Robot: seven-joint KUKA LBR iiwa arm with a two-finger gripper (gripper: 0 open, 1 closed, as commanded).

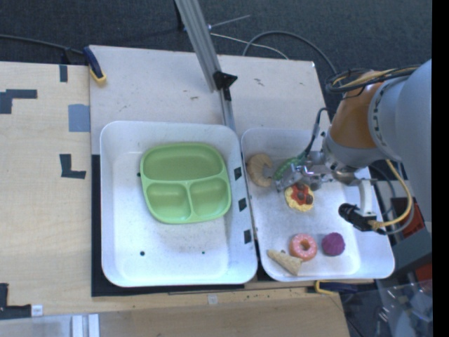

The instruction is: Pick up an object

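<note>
Arm: I reached in from 3 o'clock, so my wrist hung over the upper part of the right bin [319,140].
Gripper: my gripper [298,174] sat low in that bin, over the items at its centre; I could not tell whether it was apart or together, since the view was too cluttered there.
Green item: a green item [286,167] lay just at 10 o'clock of the gripper, touching or nearly so; contact was not clear.
Yellow-red toy: it [300,197] lay just at 6 o'clock of the gripper, the likeliest pick target by my judgement.
Tan ring: it [259,168] rested near the bin's left wall, at 9 o'clock of the gripper.
Donut, purple ball, wedge: the donut [303,245], ball [333,243] and wedge [285,260] lay grouped at the bin's 6 o'clock edge, well apart from my gripper.
Left bin: it [119,209] held a green tray [186,182], offering no small grasp.
Task status: nothing was visibly lifted; I judged the pick not yet made.
</note>
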